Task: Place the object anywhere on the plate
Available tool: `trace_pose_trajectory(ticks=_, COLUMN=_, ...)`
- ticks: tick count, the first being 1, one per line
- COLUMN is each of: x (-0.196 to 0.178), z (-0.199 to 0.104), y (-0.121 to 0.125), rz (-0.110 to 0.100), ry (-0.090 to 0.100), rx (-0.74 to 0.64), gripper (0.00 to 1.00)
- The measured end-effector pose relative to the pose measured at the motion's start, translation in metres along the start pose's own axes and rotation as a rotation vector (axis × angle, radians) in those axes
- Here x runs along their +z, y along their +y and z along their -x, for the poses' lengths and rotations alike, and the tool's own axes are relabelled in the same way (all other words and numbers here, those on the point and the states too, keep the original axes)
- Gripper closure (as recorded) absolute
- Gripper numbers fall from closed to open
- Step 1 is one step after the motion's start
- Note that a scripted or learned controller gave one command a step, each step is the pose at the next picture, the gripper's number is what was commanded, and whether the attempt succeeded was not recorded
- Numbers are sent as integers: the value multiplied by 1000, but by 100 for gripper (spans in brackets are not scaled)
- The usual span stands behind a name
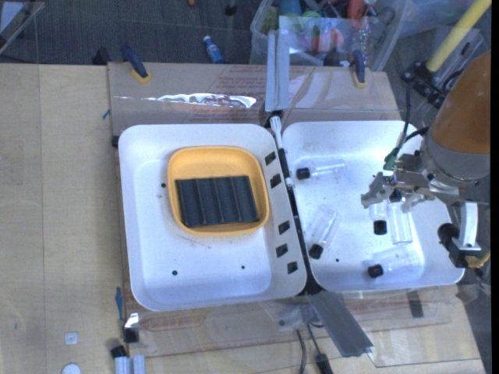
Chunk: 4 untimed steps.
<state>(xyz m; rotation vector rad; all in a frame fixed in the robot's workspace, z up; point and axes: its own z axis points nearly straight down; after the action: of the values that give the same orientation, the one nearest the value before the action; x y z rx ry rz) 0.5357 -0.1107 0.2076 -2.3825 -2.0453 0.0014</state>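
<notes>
A yellow plate (181, 164) sits in the left bin (148, 263), and a dark grey ribbed block (217, 200) lies flat on it. Several clear tubes with black caps lie in the right bin (351, 135): one at the back left (320, 169), one near the divider (322, 230), one under the gripper (400, 226) and one at the front (394, 262). My gripper (392, 192) hangs over the right half of the right bin, just behind the tube below it. Whether anything is in its grasp is hidden.
A raised divider (282, 209) with black tabs separates the two bins. A clear box of coloured items (335, 10) stands behind the bench. The arm's grey body and orange band (468, 123) fill the right side above the right bin.
</notes>
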Motion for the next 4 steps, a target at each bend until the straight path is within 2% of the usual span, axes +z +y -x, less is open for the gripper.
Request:
trace_pose_trajectory(ticks=1, x=-7, z=-21, y=11, rz=4, ry=-1, rx=-230, gripper=100)
trace_pose_trajectory(ticks=2, x=-24, z=-43, y=39, rz=5, ry=-2, rx=-538, gripper=100)
trace_pose_trajectory(ticks=3, x=8, z=-68, y=80, rz=6, ry=-2, rx=-793, gripper=100)
trace_pose_trajectory(ticks=4, x=9, z=-101, y=75, rz=3, ry=0, rx=-1070, gripper=100)
